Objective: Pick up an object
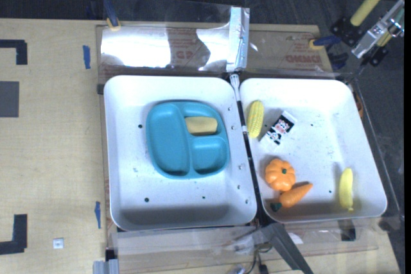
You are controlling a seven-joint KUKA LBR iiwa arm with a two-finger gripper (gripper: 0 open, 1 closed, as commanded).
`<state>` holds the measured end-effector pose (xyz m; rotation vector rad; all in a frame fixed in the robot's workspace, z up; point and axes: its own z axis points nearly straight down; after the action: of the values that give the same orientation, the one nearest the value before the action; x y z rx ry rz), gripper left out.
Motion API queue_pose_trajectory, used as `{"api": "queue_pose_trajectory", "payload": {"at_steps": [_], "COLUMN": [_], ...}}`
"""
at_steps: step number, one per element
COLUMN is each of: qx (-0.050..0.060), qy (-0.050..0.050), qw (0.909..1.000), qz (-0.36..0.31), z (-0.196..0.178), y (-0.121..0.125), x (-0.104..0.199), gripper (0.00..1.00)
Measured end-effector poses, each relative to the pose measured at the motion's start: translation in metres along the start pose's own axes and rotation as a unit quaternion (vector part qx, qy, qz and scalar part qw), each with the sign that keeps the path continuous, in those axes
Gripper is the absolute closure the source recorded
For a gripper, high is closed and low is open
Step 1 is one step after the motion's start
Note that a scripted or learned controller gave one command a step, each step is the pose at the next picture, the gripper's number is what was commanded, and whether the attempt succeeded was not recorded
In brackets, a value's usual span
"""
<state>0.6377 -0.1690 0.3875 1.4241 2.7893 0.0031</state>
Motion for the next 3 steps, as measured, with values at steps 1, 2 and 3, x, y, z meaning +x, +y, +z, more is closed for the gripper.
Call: {"api": "queue_pose_trajectory", "payload": {"at_steps": [1,2,3], "qx": [-0.001,0.000,-0.001], "qy": [-0.001,0.003,0.000], "qw": [0.9756,0.9313,0.8720], "qz": [-0.219,-0.364,-0.490], "z": [-0.051,-0.050,-0.050], "y": [0.034,0.030,0.036], "x": [0.032,0.066,0.058], "gripper": [1.00,1.00,1.00]}}
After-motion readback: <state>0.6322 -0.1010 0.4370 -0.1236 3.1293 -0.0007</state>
